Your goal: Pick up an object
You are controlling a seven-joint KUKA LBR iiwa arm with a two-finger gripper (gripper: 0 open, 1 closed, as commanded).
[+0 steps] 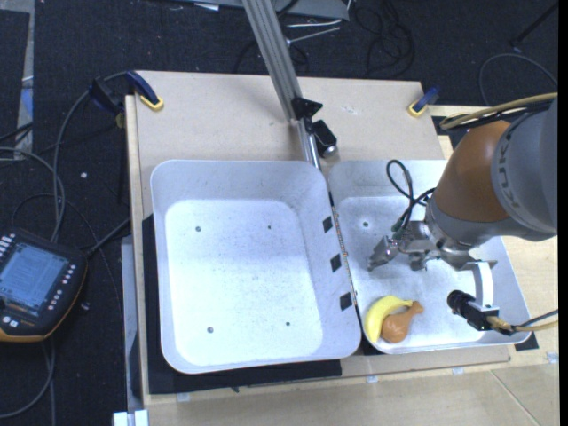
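Pincer [383, 257] near right bin [355, 185] centre

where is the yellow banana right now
The yellow toy banana lies in the right white bin, at its near-left corner, against an orange-brown pear-shaped toy.

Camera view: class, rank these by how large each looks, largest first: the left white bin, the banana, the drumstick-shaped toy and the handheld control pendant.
1. Left white bin
2. Control pendant, partly cut off at the picture's left edge
3. and 4. Banana and drumstick-shaped toy: they overlap and look alike in size, so no ranking between them.
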